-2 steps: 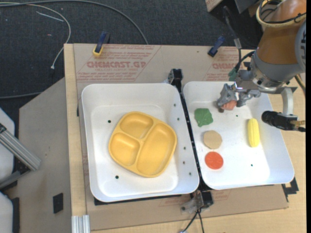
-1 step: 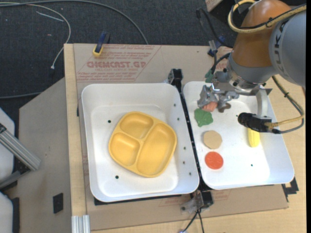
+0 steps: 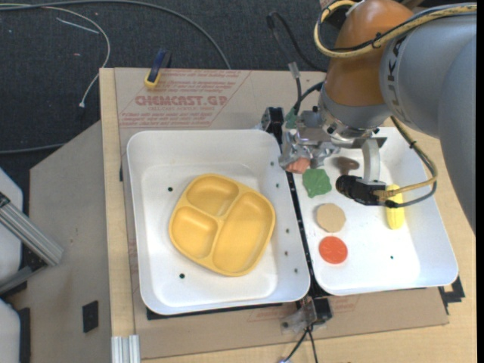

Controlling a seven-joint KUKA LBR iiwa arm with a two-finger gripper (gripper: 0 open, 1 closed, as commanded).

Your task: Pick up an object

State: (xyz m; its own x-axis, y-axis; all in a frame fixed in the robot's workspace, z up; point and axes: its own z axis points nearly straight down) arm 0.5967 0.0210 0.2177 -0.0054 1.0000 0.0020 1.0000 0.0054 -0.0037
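End effector low over pink piece, beside green piece

The arm is smooth grey with a glossy orange band above the wrist; a yellow cable loops over it, black cables trail beside

arm cut off at right edge, hiding brown object partly
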